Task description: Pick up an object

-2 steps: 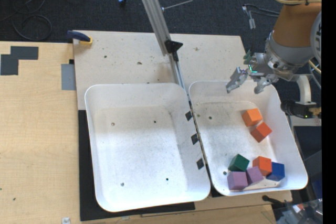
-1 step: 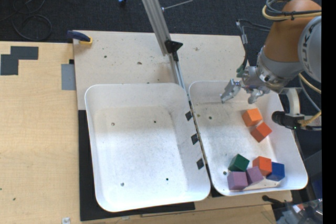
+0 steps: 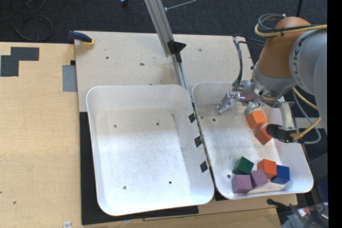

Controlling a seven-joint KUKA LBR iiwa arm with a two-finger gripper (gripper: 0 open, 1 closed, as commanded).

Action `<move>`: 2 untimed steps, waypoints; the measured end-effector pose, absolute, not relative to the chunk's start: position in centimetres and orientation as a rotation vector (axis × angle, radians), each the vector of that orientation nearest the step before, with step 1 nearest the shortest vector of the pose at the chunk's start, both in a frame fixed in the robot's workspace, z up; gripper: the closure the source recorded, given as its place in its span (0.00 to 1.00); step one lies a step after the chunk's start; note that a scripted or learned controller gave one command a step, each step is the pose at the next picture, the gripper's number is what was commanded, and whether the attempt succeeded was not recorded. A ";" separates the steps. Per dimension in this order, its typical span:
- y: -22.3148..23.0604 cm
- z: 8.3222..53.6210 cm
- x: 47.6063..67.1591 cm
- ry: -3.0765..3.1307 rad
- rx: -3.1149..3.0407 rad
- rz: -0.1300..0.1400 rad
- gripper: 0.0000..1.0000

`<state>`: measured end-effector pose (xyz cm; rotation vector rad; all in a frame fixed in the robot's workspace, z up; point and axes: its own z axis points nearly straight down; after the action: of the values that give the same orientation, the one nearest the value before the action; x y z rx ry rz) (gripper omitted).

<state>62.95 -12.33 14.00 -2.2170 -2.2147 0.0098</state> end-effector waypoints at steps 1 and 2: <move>-12.2 9.1 63.0 -2.219 -2.224 0.000 0.00; -12.4 10.2 63.0 -2.211 -2.230 -0.001 1.00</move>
<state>63.02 -12.39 10.17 -2.2302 -2.2113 -0.0006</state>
